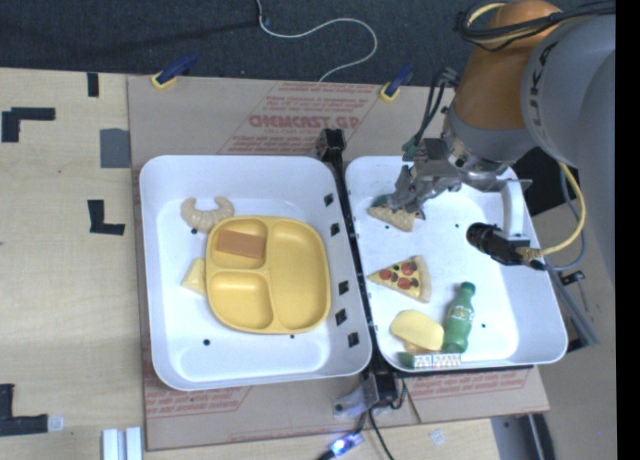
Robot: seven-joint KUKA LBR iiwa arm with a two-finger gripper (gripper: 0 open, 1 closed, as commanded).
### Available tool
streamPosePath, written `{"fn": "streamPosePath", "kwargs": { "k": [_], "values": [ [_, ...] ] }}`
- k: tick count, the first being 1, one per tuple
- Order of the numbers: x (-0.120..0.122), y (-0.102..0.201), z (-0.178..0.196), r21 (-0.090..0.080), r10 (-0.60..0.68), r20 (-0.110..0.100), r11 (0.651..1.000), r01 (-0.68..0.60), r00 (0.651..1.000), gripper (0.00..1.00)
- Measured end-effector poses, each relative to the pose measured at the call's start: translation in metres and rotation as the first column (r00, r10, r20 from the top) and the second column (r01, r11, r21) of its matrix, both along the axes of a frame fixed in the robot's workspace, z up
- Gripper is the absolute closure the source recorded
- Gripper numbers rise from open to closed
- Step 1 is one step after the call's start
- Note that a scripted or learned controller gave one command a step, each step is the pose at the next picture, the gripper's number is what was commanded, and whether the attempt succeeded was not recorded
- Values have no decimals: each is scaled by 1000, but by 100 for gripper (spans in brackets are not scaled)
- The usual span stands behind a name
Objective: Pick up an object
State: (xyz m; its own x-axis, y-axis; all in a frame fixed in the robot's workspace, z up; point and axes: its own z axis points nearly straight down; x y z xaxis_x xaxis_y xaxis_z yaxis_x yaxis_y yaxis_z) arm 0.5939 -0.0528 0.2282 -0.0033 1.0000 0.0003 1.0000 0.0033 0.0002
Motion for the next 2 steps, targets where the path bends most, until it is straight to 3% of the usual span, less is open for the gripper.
{"fn": "streamPosePath", "kwargs": {
  "k": [2],
  "values": [
    [6,8,5,-1,-2,-2,1000,1,1000,100]
  ]
}}
